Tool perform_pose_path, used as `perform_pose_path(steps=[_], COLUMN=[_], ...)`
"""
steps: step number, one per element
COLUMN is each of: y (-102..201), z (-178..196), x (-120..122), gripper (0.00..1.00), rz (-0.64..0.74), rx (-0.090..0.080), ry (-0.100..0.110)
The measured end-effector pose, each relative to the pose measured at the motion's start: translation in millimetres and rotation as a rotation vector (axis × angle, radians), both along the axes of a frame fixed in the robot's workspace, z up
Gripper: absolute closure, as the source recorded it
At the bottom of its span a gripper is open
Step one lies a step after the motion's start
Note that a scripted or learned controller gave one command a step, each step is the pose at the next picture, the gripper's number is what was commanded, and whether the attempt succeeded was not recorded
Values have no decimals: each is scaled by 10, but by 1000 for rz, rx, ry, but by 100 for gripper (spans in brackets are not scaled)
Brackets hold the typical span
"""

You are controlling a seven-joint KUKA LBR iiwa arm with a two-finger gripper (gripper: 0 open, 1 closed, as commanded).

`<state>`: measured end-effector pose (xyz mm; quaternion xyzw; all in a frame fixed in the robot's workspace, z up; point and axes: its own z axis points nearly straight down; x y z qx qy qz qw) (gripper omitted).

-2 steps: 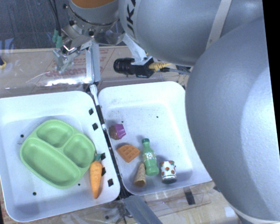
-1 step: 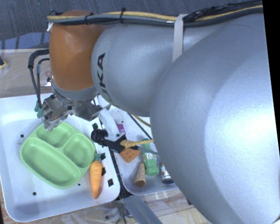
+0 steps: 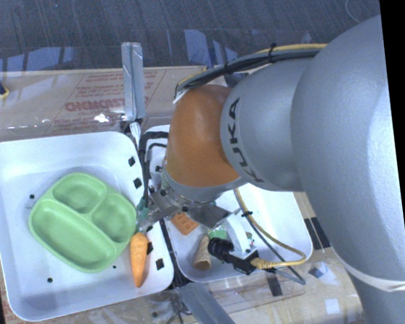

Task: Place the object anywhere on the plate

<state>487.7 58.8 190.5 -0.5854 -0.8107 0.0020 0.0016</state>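
Carrot, the orange tapered plastic one (image 3: 138,259), lies in the left white bin (image 3: 9,187) just beside the green three-compartment plastic plate (image 3: 79,222), perhaps touching its rim. I judge placement unfinished (my gripper (image 3: 150,213) hovers nearby, finger state unreadable). Next: shift carrot onto plate.

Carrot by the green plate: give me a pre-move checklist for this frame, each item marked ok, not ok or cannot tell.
1. Carrot on the green plate: not ok; it lies in the left bin against the plate's lower right edge.
2. Carrot between the gripper fingers: cannot tell; the wrist hides them.
3. Plate compartments free for placing: ok.
4. Plate flat in the bin: ok.
5. Right bin items, an orange piece and a tan piece, apart from the carrot: ok.
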Motion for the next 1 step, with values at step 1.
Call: perform_pose_path(steps=[1], y=[385], z=[290], x=[961], gripper=[100], rz=[156], rx=[1], ry=[-4])
